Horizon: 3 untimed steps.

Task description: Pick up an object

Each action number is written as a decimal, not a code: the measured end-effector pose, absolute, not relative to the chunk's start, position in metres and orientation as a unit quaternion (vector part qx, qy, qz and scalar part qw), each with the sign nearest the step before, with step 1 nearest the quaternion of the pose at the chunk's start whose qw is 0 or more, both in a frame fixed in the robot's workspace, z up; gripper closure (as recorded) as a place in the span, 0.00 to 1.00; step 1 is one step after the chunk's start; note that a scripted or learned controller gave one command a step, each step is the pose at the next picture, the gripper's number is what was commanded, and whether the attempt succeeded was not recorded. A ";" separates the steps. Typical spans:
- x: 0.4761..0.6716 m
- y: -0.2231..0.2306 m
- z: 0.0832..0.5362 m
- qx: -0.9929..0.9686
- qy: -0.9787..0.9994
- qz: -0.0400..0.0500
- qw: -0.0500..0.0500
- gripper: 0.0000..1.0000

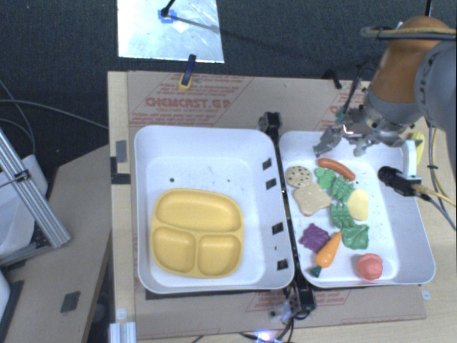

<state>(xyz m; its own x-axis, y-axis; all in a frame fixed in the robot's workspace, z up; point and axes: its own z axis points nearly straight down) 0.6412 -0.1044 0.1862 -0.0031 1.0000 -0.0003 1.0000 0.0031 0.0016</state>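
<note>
Nearest the camera, in the right bin (418, 259), a pink ball (370, 266) is lying by the front rim, with a carrot (328, 249) and a purple piece (313, 236) just left of it. Behind these, green leafy pieces (348, 224), a yellow lemon (358, 204), a slice of bread (311, 199) and a round cookie (298, 176) are crowding together in the middle of the right bin. A sausage (335, 168) is sitting at the back of that cluster, touching the green pieces.

The left bin (207, 145), adjoining the right bin across the dark divider, is carrying a yellow divided tray (197, 231).

Farthest back, the claw (341, 141) is hovering over the rear of the right bin, just behind the sausage, its fingers spread apart and gripping nothing. The orange-banded arm (403, 63) is reaching in above the desk (235, 95).

Judgement: nothing is being lifted yet; the sausage appears the likeliest target. Risks: the toys are packed tightly, so a descending finger may be landing on a neighbour, pushing the sausage aside, or pinching two items together. The rounded sausage may also be slipping out during closure.
</note>
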 end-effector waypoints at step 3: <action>0.652 -0.109 0.086 0.704 0.710 0.002 0.003 0.00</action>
<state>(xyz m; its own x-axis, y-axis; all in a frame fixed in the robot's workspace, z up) 0.6516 -0.1093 0.0860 -0.0083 1.0000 -0.0017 0.9999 0.0083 0.0066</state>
